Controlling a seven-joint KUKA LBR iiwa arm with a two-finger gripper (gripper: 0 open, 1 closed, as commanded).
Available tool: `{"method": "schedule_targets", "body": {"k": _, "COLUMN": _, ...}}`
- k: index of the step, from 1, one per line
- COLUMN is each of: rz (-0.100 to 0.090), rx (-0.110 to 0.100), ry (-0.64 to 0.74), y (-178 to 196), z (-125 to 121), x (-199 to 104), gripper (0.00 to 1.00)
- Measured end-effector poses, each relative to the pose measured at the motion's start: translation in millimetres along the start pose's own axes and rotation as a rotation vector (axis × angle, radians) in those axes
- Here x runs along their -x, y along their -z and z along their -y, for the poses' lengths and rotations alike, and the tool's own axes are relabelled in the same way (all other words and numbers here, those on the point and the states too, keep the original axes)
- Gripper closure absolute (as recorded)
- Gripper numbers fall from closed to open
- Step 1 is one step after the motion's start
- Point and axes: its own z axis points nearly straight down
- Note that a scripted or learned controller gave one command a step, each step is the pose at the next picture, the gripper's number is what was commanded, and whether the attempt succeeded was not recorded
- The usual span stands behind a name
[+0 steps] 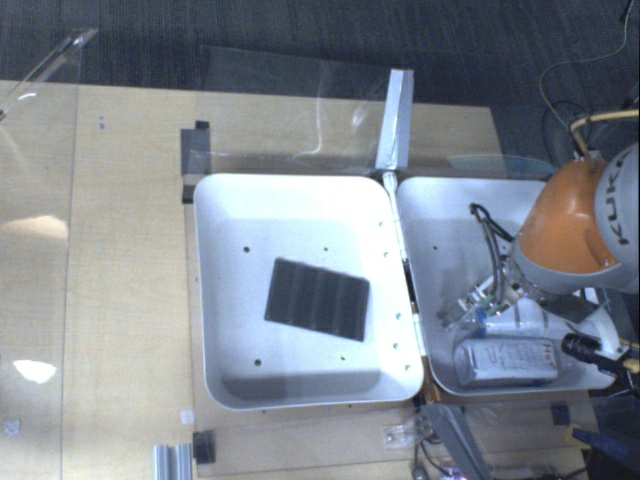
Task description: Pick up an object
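**Two bins, two objects, arm low in the right bin**

The pale wooden bench top (110, 298) carries two shallow white plastic bins side by side, both square with rounded corners and smooth, slightly glossy walls. The left bin (225, 268) takes up the middle of the bench; the right bin (430, 228) touches it along their shared edge, near the bench's right side. A clear sheet of plastic (290, 103) stands along the bench's far edge behind them, with a narrow grey metal strip (395, 118) rising where the bins meet.

The single grey arm with its orange band (565, 233) reaches over the right bin's right half, with black cables looping beside it.

One dark grey, flat, rectangular ribbed pad (317, 299) lies near the centre of the left bin's floor. Its long axis runs roughly left to right, tilted so that its right end sits slightly nearer the bin's front edge; its ridges run across the short way.

One silvery, shiny, rectangular foil-like packet (507, 360) lies flat along the front edge of the right bin, long axis left to right, parallel to that edge.

The two-finger gripper (483, 308) hangs low just behind the packet, close to it; whether it is released or clenched I cannot tell, and nothing is visibly grasped.
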Motion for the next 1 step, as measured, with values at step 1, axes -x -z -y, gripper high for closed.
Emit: {"method": "schedule_targets", "body": {"k": 1, "rz": 0.003, "rx": 0.008, "ry": 0.003, "y": 12.1, "z": -4.0, "x": 0.1, "gripper": 1.00}}
